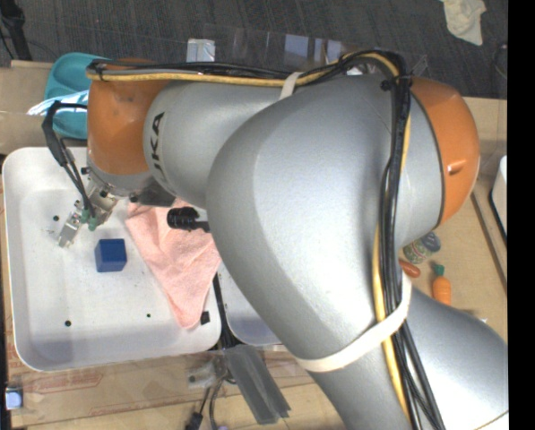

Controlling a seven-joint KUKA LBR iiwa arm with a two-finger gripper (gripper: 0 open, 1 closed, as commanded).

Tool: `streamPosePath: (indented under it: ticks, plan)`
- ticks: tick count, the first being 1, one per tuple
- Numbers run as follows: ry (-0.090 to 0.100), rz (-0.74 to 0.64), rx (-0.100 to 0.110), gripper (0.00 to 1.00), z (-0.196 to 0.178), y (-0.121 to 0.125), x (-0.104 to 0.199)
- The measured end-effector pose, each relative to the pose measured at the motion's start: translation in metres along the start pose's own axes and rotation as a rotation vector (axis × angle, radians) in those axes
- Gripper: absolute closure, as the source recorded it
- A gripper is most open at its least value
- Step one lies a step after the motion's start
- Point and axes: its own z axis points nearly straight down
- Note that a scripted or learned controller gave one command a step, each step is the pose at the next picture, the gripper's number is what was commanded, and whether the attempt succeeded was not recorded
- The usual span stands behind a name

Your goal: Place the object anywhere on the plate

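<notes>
A blue cube [110, 254] lies on the floor of the left white bin [34, 330]. My gripper [70, 227] hangs over the bin's upper left part, just up and left of the cube and apart from it. A small green bit shows by the gripper's wrist. A crumpled pink cloth [179, 260] lies to the right of the cube, partly under the arm. A teal rounded object [68, 83], possibly the plate, sits beyond the bin's far edge at the upper left. The bulky grey and orange arm [321, 204] hides the right bin almost wholly.
Small items show at the right past the arm, among them an orange carrot-like piece [440, 288]. A white crumpled rag [461, 11] lies on the dark floor at the top right. The wooden bench edge [115, 379] runs along the front.
</notes>
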Motion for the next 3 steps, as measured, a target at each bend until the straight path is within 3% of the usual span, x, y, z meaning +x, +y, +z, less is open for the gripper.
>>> streamPosePath:
  ticks: [1,2,3]
  plan:
    - [-0.002,-0.105,-0.003,0.00,-0.081,0.032,0.012]
    - [0.000,-0.166,-0.001,0.00,-0.069,-0.015,-0.039]
    - [0.002,-0.210,0.002,0.00,0.001,-0.027,0.061]
